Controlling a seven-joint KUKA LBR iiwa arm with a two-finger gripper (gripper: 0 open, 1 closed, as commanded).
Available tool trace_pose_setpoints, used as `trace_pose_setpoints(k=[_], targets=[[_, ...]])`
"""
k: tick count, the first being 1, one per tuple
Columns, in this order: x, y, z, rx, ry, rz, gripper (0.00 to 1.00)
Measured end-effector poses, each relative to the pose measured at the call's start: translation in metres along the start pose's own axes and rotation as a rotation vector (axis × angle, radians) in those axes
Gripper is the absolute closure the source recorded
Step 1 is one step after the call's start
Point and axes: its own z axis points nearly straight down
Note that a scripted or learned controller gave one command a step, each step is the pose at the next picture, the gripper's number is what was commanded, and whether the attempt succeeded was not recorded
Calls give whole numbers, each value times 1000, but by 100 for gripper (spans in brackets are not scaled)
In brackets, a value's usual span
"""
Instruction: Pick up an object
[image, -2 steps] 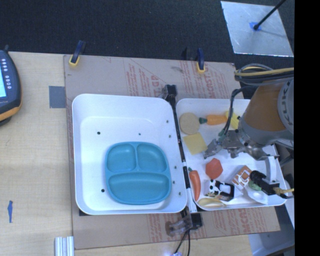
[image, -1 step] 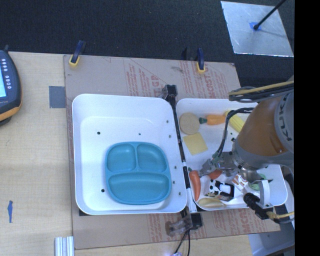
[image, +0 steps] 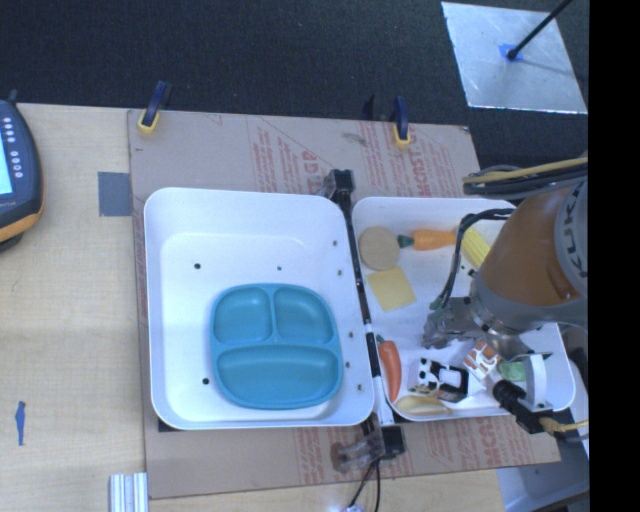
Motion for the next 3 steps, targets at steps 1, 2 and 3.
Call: trace_pose_setpoints(k=[1,2,3], targets=[[-24,67,-136,-22,-5,1,100],[-22,62,-127,-4,0,2,0],[-91,47,-56,3,-1,8,0]])
